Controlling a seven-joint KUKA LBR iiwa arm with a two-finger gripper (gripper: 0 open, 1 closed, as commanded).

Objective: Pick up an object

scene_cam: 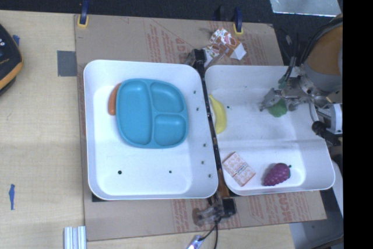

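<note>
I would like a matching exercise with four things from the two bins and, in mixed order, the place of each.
Things:
1. blue divided plate
2. purple grapes
3. yellow banana
4. green object

Places:
A. right bin, near corner
B. left bin
C. right bin, at its left wall
D. right bin, at the pincer

Pairs: 1-B, 2-A, 3-C, 4-D

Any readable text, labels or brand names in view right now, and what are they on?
No text can be read.
Cardboard sheet: red printed lettering, too blurred to read.
Small box in the right bin: patterned print, too small.
Crumpled wrapper above the bins: red and white print, illegible.
</note>
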